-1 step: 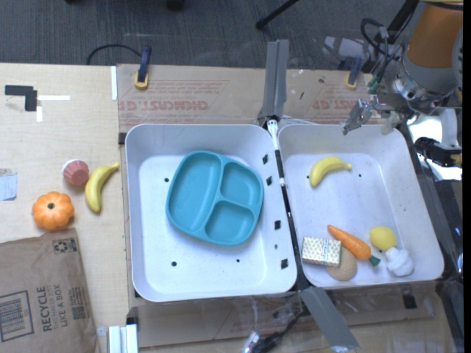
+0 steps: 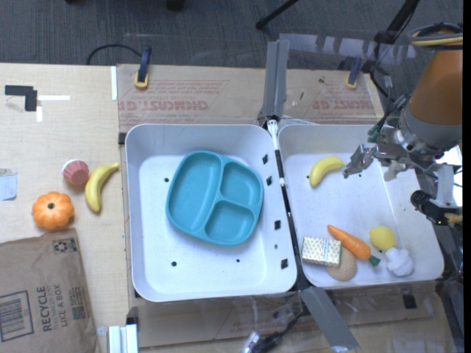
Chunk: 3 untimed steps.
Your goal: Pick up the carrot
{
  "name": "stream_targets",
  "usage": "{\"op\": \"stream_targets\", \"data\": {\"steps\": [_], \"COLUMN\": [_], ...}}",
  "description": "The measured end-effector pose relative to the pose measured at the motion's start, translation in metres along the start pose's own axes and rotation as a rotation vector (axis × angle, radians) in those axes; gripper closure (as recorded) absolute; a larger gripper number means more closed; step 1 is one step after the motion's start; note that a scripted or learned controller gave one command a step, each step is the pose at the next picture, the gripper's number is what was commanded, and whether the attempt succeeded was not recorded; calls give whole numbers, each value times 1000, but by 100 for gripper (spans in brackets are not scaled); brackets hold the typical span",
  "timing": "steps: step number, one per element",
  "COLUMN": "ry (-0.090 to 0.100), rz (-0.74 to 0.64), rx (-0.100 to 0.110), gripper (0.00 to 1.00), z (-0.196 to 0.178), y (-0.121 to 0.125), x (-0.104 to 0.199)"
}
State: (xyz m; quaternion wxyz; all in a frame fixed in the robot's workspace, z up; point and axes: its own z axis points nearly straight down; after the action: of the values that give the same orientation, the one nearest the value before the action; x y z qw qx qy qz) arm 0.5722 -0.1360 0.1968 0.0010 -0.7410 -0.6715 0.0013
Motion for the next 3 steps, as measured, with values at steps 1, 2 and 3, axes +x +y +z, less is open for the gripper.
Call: {"op": "stream_targets", "data": {"steps": [1, 2, 3], "ry": [1, 1, 0], "rz": [-53, -413, -409], "rx": [1, -3, -4], "gripper": [0, 0, 100], "z": [94, 106, 97], "y": [-70, -96, -95], "x": [14, 8, 7]}}
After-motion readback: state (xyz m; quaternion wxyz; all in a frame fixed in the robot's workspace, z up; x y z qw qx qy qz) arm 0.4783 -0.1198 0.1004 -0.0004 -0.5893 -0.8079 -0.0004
